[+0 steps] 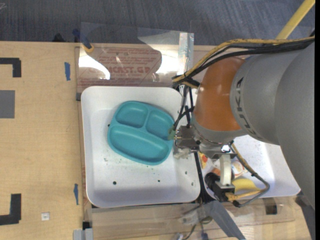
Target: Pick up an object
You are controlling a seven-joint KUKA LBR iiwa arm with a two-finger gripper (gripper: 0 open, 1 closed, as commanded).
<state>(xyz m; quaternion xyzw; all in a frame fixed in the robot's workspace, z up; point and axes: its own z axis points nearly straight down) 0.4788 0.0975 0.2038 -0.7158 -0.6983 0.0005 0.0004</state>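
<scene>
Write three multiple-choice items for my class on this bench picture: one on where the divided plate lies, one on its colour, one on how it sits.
1. Where does the divided plate lie?
A. in the left bin
B. on the cardboard
C. in the right bin

2. What colour is it?
A. red
B. teal
C. yellow

3. How does it sit?
A. standing on edge
B. upside down
C. flat, compartments facing up

Answers: 1 A, it rests on the left bin's white floor. 2 B, its whole surface is teal. 3 C, all three compartments show from above.
</scene>
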